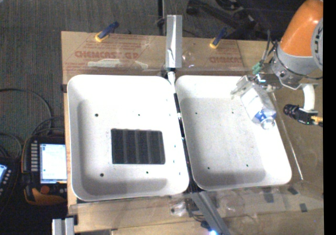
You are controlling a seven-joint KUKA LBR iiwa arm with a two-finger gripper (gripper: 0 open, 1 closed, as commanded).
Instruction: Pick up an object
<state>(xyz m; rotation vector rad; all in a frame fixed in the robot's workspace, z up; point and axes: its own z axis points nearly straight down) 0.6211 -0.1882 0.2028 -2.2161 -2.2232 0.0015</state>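
A clear plastic bottle [255,104] with a blue cap end hangs tilted over the right bin's [236,176] far right side. Its upper end sits between the fingers of my gripper [253,86], which is shut on it. The blue cap points down and to the right, near the bin's right rim. A dark ribbed rectangular block [137,146] lies flat in the middle of the left bin [84,124]. The grey arm with its orange band [302,29] comes in from the upper right.
Both white bins sit side by side on a brown board held by blue and yellow clamps [106,31]. A metal post [174,42] stands behind the gap between them. A handheld control pendant [48,163] lies on the floor at the left.
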